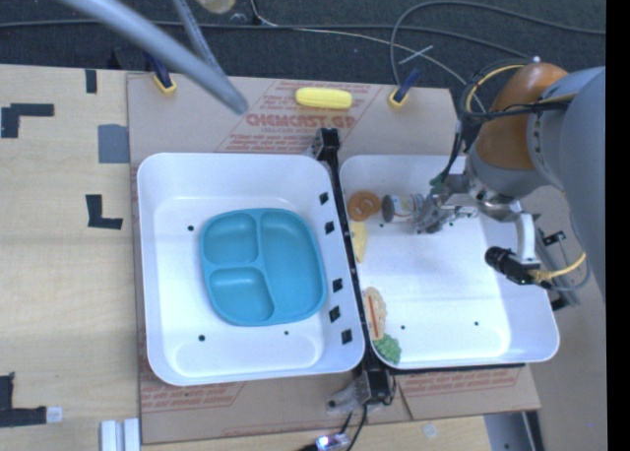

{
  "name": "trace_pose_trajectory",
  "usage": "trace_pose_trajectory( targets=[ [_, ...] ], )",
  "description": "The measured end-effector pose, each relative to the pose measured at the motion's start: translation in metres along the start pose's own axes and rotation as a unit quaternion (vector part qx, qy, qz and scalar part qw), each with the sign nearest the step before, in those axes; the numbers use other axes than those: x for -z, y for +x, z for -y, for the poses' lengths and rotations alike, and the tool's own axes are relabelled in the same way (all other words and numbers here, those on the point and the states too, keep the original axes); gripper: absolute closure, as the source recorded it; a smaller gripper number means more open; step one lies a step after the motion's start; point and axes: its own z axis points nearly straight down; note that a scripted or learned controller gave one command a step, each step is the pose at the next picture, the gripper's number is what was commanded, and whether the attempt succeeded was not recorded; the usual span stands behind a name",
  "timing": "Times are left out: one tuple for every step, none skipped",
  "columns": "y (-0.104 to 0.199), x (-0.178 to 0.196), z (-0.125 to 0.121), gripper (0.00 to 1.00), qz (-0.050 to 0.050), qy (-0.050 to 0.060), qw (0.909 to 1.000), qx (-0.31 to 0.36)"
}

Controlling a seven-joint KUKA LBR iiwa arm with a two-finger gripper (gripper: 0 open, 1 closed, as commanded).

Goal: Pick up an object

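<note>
Sitting on a cardboard sheet (295, 124) over the wooden desk (59, 242), two bins; pincer (429, 215) hangs in the right bin (443, 291), can't tell its grip, near a donut (363, 206) by the divider.

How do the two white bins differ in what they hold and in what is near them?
The left bin holds one blue tray with three compartments; the right bin holds several small items along its left side, such as a brown donut and a hot dog. The gripper is over the right bin, not over the left bin. Both are shallow, white, and touch at a middle divider.
</note>
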Motion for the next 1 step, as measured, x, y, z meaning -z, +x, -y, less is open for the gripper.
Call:
trace_pose_trajectory(
  targets=[
    [0.0023,0.0448,0.0058,1.00,-0.002,0.001,1.0000,-0.001]
  ],
)
